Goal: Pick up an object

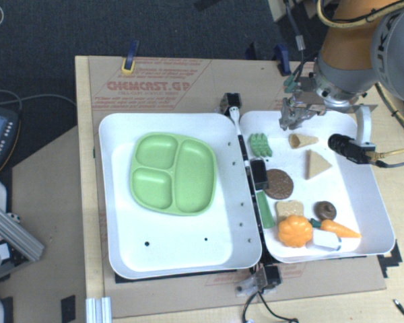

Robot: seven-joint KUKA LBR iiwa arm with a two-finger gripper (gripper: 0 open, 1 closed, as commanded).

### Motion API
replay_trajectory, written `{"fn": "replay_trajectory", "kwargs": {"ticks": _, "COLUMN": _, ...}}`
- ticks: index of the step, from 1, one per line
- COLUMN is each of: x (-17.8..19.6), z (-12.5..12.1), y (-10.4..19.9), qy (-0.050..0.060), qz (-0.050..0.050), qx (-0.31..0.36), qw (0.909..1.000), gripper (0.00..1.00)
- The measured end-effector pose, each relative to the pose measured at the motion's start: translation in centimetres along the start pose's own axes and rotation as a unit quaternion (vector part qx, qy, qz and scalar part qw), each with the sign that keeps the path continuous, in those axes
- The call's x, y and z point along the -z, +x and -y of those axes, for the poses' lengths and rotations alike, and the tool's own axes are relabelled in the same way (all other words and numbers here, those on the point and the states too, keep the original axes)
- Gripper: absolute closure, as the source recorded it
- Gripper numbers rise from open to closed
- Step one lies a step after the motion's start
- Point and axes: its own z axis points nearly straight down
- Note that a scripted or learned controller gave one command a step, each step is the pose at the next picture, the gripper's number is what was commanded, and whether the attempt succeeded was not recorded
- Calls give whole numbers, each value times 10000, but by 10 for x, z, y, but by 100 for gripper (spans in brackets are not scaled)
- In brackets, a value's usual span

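Cone piece (302, 140) just beneath gripper (291, 121)

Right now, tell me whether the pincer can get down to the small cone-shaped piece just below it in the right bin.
Probably yes. The pincer hangs close above the cone piece, which lies alone on bare bin floor; the tan wedge and green piece sit apart from it.
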Motion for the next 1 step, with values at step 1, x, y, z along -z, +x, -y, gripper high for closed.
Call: {"fn": "replay_trajectory", "kwargs": {"ticks": 1, "x": 2, "z": 6, "y": 0, "qy": 18, "qz": -4, "qx": -8, "qw": 10000, "gripper": 100}}
